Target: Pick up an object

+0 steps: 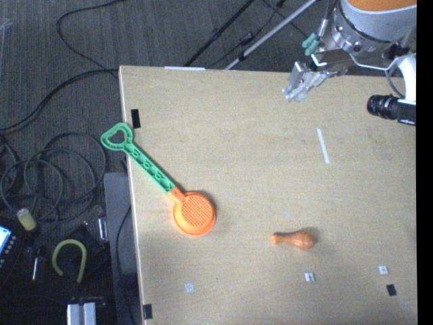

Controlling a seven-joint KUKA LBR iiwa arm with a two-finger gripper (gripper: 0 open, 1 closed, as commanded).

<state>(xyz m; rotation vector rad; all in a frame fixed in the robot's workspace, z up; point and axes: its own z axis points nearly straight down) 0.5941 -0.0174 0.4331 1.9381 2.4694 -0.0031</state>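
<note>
While metal fingers (pixel 298 90) hang shut, empty, a mesh strainer (pixel 193 213) lies flat.

Single fixed overhead camera, slanted down, bench (pixel 270 181) mid-distance

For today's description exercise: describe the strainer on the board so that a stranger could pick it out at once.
Start at the tan board and go to its left edge. There lies the strainer, its green handle overhanging that edge. Its round orange mesh head sets it apart from the small plain orange piece lying to its right.
</note>
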